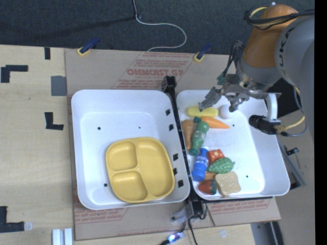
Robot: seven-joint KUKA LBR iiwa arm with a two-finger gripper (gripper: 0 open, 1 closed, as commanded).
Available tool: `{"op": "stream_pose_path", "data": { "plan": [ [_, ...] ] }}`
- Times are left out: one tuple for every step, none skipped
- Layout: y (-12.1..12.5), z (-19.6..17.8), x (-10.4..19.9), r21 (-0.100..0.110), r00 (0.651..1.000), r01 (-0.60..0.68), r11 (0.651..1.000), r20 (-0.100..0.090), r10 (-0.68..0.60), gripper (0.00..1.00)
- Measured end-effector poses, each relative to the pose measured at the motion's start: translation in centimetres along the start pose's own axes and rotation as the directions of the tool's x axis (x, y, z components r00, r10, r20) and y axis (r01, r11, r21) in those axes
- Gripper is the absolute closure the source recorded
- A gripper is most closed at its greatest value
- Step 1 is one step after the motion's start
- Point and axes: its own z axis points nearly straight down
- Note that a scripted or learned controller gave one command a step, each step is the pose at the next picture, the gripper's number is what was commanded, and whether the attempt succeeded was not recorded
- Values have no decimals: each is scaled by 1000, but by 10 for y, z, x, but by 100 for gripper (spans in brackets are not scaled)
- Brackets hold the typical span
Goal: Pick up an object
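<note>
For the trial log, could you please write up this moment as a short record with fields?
arm: reaches in from the right, above the right bin's far end
gripper: open, holding nothing, just above the yellow corn
right bin: yellow corn, carrot, green bottle, blue bottle, strawberry, bread slice, clustered along its left side
left bin: yellow divided plate, three compartments
task status: no object picked up yet
</note>
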Motion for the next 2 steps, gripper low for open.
{"op": "stream_pose_path", "data": {
  "plan": [
    [3,-9,0,-15,1000,3,1000,1,-3,0],
    [-4,39,-3,-11,1000,2,1000,3,-2,0]
  ]
}}
